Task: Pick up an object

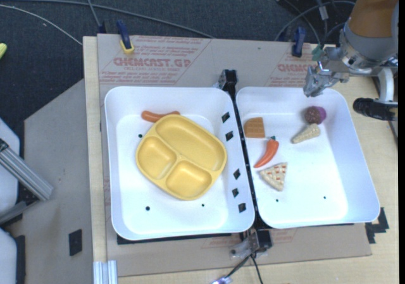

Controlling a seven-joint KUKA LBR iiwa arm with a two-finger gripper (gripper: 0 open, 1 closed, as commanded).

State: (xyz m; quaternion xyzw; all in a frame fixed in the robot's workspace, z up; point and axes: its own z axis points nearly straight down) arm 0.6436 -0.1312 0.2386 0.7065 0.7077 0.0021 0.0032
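The right bin (354, 169) holds a brown toast square (254, 127), a red chili pepper (267, 152), a pizza slice (276, 176), a beige cone (305, 134) and a dark purple ball (314, 114). My gripper (314, 86) hangs over the bin's far rim, just above and behind the purple ball, touching none of the objects. Nothing shows between its fingers.
The left bin (120, 169) holds a yellow divided plate (181, 155) with an orange sausage (158, 114) poking out behind it. A black divider (233, 143) separates the bins. Blue clamps (124, 36) sit on the cardboard at the back, and cables trail behind.
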